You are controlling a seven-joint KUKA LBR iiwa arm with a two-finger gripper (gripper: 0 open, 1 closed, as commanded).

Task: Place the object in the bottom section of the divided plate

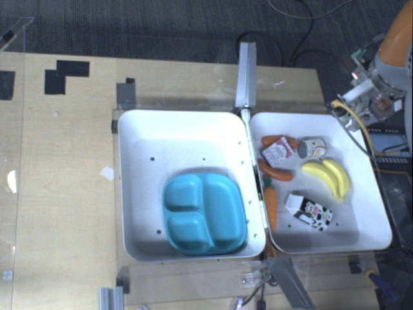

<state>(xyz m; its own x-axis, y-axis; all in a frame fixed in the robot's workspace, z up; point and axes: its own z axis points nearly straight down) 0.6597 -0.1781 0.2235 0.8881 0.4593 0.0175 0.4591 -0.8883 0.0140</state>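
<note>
A blue divided plate lies in the left bin, towards its front right. It has two small sections on its left and one large section on its right, and nothing lies on it. The right bin holds two yellow bananas, a small can, a red and white packet on a red sausage, an orange carrot and a black and white carton. My gripper hangs beyond the right bin's far right corner, apart from all of these.
A metal post stands behind the wall where the two bins meet. Yellow and black cables run by the gripper. Wooden bench surface stretches to the left of the bins.
</note>
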